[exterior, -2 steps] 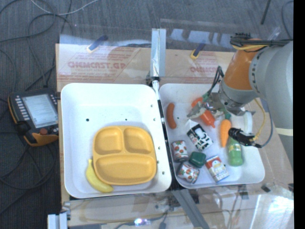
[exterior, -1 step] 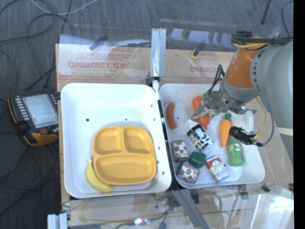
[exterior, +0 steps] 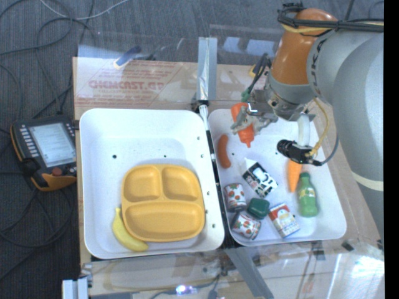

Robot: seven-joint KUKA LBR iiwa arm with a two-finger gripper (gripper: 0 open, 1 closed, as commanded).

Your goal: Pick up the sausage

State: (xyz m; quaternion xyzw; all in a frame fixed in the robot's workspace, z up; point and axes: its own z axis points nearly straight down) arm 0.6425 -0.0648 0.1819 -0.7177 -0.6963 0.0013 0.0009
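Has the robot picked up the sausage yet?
Not yet. The sausage lies on the floor of the right bin, by its left wall, with nothing touching it. The gripper is over the far end of that bin, beside an orange carrot-like toy. Reaching the sausage, grabbing it and lifting it are all left.

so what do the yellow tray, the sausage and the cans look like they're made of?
Yellow tray: likely moulded plastic, matte, one even colour with soft rounded dividers. Sausage: probably toy plastic or rubber, smooth uniform orange-red with a slight sheen. Cans: printed labels; metal or plastic can't be told from here.
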